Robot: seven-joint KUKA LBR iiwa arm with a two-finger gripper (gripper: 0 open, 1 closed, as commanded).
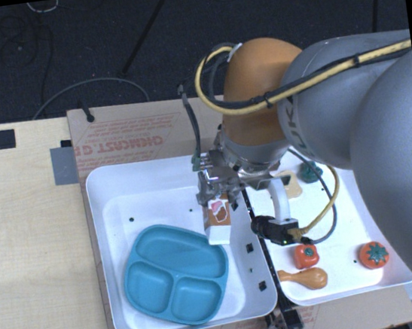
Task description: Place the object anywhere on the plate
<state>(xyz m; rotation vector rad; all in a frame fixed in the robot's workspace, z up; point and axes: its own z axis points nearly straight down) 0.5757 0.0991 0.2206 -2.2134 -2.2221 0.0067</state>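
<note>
Near frame centre the gripper [212,197] was clamped on a small white carton [218,221], which hung just below its fingers, over the blue plate's [177,274] upper-right rim

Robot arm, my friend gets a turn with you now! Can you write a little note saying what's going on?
Gripper: over the left bin, a small white carton between its fingers.
Blue plate: in the left bin, three compartments, just below-left of the carton.
Right bin: red toy, tan drumstick-shaped toy, orange pumpkin-like toy, small teal item.
Done: carton picked up.
Left: bring it over the plate, let go.
</note>
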